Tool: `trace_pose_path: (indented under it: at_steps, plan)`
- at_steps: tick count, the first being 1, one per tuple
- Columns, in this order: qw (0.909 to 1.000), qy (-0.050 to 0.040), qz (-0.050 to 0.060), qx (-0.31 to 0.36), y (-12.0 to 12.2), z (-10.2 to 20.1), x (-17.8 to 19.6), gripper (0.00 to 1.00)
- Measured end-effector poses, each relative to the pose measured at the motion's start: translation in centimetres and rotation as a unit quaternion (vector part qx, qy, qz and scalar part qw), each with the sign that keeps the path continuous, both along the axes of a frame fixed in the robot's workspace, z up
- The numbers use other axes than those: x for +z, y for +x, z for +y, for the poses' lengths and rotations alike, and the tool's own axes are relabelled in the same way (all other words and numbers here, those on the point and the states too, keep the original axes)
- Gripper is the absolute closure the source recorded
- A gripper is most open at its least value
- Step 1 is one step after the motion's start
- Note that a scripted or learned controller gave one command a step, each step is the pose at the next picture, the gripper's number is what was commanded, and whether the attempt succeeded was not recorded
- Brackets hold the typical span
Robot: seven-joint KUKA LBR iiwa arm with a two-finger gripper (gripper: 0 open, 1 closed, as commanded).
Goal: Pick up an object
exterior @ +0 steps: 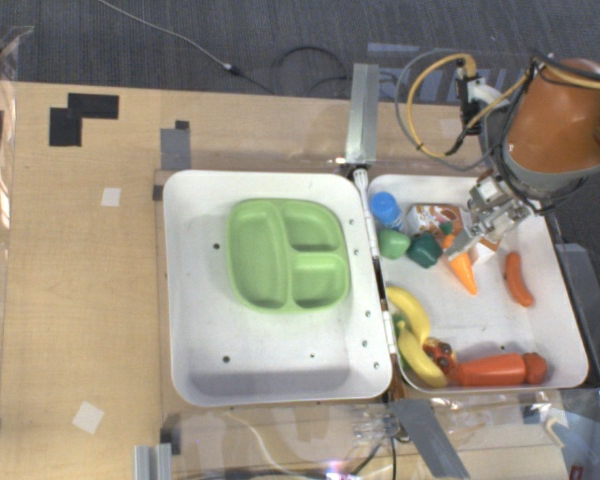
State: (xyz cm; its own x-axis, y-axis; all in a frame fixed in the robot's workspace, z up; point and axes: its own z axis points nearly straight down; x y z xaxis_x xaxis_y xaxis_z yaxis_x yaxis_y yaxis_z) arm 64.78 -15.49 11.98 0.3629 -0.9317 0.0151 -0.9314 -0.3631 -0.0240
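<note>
Gripper (495,213) partly hidden beneath the grey wrist and orange band of the arm (565,118), metal fingers a blurred tangle over the right bin (570,298); opening impossible to judge, and nothing plainly seen between them. Arm itself cut off at the right edge. Yellow hose (425,108) looped behind the wrist, lower end lost behind the bin wall.

Just below and left of the gripper, an orange cone-shaped carrot (464,273), smooth plastic, tip pointing down. Beside it a crumpled packet (435,218) with a printed, glossy face, details too small to read. Left of that, a blue round cap or bottle top (384,208), a pale green lump (393,243) and a dark green blocky piece (424,252), touching one another. Small orange-red sausage shape (519,280) lying alone near the right wall. Along the near wall, yellow bananas (412,333), curved and glossy, and a long red-orange piece (495,370) with a brown end; a small dark cluster between them, hard to make out.

In the left bin (195,368), a pale green divided plate (285,254), three compartments, rounded corners, matte plastic. Both bins shallow, white, smooth, sitting on a light wooden bench (70,298).
</note>
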Motion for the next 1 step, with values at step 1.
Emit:
trace_pose_path:
  at_steps: [1]
  plan:
    - [0.9988,-0.0056,-0.012,-0.046,-0.12,1.3,-0.86,0.0]
